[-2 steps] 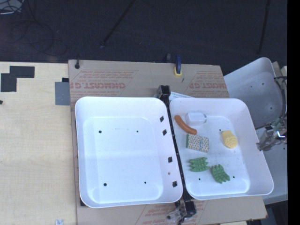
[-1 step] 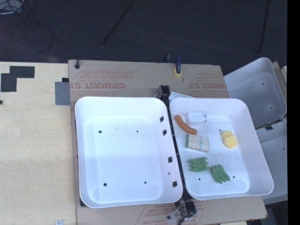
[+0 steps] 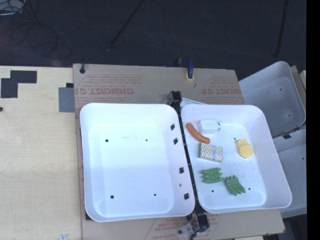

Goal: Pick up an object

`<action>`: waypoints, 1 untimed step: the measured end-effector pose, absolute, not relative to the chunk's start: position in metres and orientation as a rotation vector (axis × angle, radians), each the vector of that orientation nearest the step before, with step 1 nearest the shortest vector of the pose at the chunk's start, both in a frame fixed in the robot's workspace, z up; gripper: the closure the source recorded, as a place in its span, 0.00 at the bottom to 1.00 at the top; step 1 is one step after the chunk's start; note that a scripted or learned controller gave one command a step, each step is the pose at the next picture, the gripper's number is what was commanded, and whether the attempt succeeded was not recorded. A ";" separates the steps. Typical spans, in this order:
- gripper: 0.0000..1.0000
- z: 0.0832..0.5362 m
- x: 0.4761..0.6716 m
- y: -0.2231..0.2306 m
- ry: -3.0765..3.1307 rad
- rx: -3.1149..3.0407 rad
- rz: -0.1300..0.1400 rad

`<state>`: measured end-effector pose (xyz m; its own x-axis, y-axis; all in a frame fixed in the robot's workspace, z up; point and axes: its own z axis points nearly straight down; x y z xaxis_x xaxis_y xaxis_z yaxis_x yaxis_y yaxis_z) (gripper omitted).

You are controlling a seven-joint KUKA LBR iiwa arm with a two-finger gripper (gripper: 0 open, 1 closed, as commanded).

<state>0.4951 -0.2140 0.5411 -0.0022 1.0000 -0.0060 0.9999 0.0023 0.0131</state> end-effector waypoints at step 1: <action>1.00 0.346 0.474 -0.211 2.234 2.234 -0.013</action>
